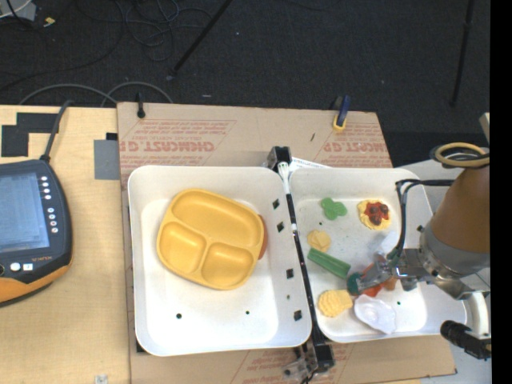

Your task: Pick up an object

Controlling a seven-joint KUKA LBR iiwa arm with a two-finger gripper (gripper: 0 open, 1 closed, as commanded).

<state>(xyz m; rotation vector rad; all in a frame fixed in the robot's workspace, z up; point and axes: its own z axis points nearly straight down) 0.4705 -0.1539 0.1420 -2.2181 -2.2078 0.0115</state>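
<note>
**benchwatcher:** So the gripper [390, 274] is down low in the right bin [416, 326], reaching in from the right side. Can't tell from this angle whether it's spread or closed, it's just a cluster of metal and something reddish right at the tip. The arm [464, 214] comes in near the bin's right edge, wrist bent so the tool points left across the bin floor.

**tray_guy:** What's it next to?

**benchwatcher:** The tip sits just beside the end of a green stick-shaped piece [330, 262] lying at a slant. Right below it there's a white crumpled thing [376, 314], touching or nearly so, hard to say. A yellow ridged piece [335, 302] is near the front, a smaller yellow bit [319, 239] further up, then a green leafy toy [333, 209] and a little pizza-looking disc [374, 213] toward the back.

**tray_guy:** And the other bin?

**benchwatcher:** The left bin [160, 326] has a yellow divided plate [210, 237], well apart from the arm. A tablet-like controller [32, 222] sits off to the left on the bench.
</note>
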